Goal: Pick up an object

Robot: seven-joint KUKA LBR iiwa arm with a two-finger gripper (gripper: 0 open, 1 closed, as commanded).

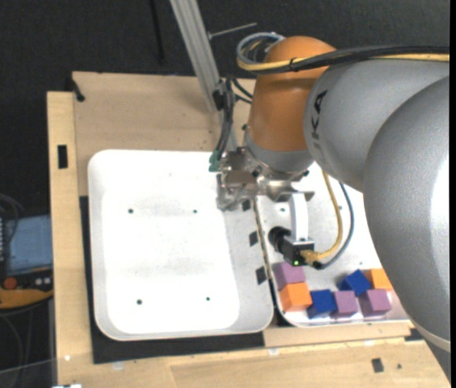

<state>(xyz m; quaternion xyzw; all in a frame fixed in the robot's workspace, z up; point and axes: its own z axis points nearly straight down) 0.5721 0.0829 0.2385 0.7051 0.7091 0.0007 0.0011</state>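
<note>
Several small blocks lie in the near corner of the right bin point(325, 320): a purple block point(290, 274) above an orange block point(297, 295), then a blue block point(323, 301), two more purple blocks point(346, 303) point(376, 301), another blue block point(356, 282) and a second orange block point(380, 278). My gripper point(234, 186) hangs over the divide between the two bins, up and to the left of the blocks and well apart from them. The wrist covers the far part of the right bin.
The left bin point(103, 217) is a wide white tray beside the gripper. A metal pole point(196, 39) slants up behind the bins. A blue box with cables point(26, 245) sits off the bench on the left.
</note>
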